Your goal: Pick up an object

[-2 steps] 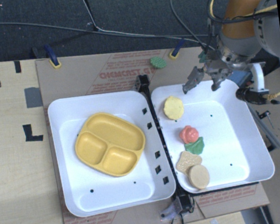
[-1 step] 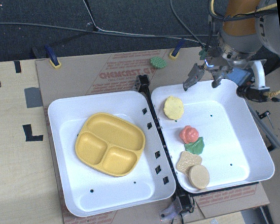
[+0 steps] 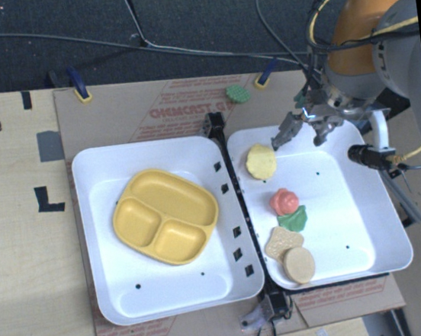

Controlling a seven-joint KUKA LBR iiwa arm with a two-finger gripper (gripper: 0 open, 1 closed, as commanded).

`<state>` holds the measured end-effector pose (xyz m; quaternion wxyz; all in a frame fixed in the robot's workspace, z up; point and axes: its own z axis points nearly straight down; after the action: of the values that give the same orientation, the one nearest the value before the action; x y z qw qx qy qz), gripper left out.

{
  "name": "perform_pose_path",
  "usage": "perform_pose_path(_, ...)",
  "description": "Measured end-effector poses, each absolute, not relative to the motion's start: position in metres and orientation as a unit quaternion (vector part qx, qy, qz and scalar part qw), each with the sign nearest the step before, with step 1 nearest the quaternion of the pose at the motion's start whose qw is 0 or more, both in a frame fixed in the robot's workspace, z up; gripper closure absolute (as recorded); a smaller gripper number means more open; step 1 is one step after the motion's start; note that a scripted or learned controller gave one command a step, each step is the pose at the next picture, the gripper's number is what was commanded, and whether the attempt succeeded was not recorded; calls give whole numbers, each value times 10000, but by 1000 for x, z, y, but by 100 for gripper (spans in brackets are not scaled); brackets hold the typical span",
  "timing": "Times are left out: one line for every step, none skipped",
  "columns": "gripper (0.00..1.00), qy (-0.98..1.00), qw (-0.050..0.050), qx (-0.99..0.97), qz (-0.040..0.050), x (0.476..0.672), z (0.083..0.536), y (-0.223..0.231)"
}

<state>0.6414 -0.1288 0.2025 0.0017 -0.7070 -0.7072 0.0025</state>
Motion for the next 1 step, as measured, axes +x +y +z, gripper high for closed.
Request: perform_pose_path(0,-7078,14,-7064,20,645,156,-122)
